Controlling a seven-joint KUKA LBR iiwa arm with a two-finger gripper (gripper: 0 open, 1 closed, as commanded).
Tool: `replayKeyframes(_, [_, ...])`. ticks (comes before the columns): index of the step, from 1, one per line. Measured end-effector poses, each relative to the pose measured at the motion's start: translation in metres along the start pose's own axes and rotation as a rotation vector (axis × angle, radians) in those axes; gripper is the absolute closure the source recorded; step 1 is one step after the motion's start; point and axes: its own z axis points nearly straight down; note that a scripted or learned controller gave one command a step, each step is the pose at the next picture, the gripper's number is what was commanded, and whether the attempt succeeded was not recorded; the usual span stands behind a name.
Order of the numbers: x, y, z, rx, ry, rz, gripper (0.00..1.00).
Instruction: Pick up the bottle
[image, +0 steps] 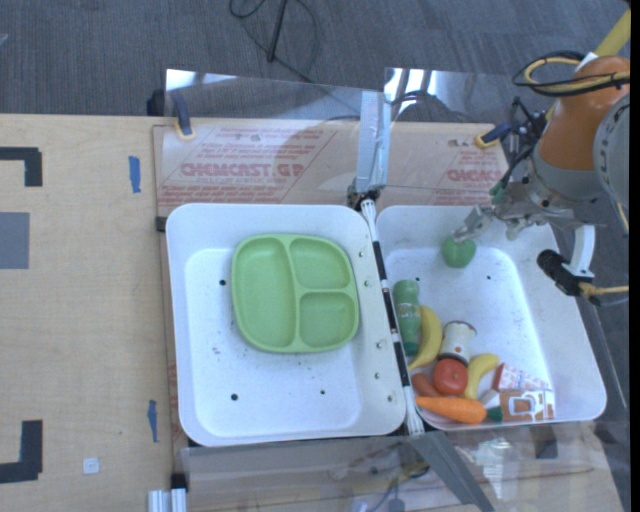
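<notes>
The green bottle (406, 308) lies lengthwise against the left wall of the right bin (560, 330), beside a banana. My gripper (467, 234) hangs over the far part of that bin, up and to the right of the bottle and well apart from it. Its tip sits right at the top of a round green fruit (458, 253). I cannot make out whether it touches or grips the fruit. Nothing of the bottle is between the jaws.
Near the bottle lie a banana (430, 335), a small jar (458, 338), a tomato (450, 375), a carrot (452, 408), a second yellow fruit (482, 368) and a carton (520, 392). A green divided plate (295, 292) rests in the left bin (200, 330).
</notes>
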Motion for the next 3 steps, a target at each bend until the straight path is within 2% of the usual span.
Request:
replayKeyframes(1, [0.052, 0.002, 0.040, 0.017, 0.003, -0.040, 0.00])
replayKeyframes(2, [0.039, -0.041, 0.038, 0.016, 0.001, -0.017, 0.00])
replayKeyframes(3, [-0.019, -0.061, 0.039, 0.016, 0.000, 0.063, 0.00])
